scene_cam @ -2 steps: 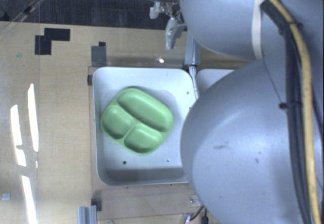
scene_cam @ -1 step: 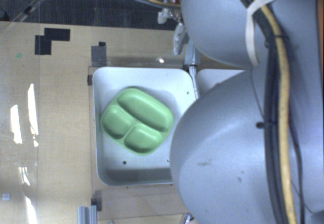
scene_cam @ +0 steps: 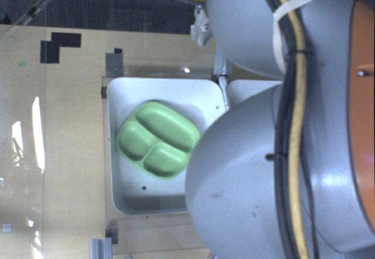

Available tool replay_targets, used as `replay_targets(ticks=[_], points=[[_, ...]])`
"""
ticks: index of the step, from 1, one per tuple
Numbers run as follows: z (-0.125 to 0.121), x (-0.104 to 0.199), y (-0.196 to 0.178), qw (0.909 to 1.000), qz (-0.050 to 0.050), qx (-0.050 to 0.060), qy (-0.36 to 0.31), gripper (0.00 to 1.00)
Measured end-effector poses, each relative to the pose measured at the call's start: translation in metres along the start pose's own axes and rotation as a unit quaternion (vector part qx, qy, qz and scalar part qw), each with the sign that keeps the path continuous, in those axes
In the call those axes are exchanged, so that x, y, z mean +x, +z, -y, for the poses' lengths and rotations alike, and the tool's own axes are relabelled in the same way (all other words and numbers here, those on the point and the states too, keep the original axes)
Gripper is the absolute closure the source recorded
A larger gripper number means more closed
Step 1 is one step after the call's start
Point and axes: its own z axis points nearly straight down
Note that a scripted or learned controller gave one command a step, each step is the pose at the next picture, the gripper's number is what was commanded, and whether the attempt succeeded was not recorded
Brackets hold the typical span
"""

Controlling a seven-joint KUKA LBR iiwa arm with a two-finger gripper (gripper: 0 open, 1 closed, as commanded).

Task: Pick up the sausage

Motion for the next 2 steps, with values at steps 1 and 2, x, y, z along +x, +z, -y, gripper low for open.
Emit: replay_targets(ticks=[1,2], points=[[-0.0001,0.0,0.0002,1.0,0.0,0.0,0.0,0.0],[0.0,0.0,0.0002,1.0,0.0,0.0,0.0,0.0]])
